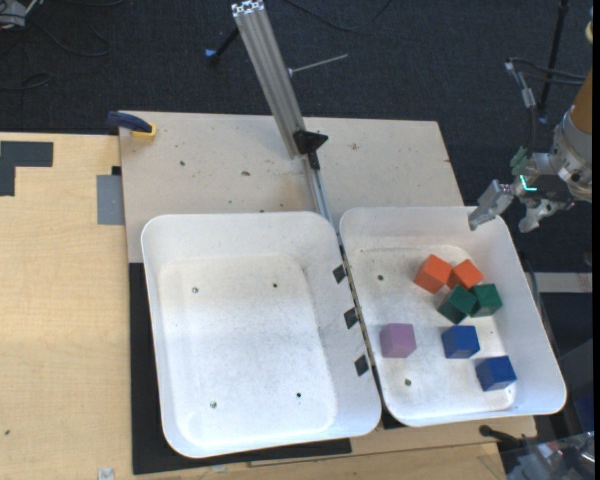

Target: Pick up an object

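Two small orange blocks, two green blocks, two blue blocks and one purple block lay in the right-hand white bin. The gripper hung by that bin's far right corner, fingers spread, pinching nothing.

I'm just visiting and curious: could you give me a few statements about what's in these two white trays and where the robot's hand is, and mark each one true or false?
1. All the blocks lie in the right bin. True.
2. The end effector is gripping the purple block. False: it is at the right bin's upper right corner, apart from every block, with nothing between its fingers.
3. There are two blue blocks. True.
4. The orange blocks lie in the left bin. False: they lie in the right bin, beside the green blocks.
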Tool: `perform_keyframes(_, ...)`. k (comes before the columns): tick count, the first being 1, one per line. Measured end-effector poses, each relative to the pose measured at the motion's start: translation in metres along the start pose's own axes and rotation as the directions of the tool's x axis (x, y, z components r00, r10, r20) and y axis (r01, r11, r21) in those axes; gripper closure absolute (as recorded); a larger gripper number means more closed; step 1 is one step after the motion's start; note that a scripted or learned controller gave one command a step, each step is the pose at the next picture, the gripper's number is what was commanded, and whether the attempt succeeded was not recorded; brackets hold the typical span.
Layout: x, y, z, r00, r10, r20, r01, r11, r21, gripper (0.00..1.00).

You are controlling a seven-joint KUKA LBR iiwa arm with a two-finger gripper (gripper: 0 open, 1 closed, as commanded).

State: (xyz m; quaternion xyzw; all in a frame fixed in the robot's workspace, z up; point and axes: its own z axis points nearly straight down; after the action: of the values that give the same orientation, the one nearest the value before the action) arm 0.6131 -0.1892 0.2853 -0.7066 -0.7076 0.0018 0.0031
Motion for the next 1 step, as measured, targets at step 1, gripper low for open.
perform_keyframes(1,0.0003,0.0007,-0.0025,1.000,-0.003,0.002,0.003,1.000,-0.004,0.00)
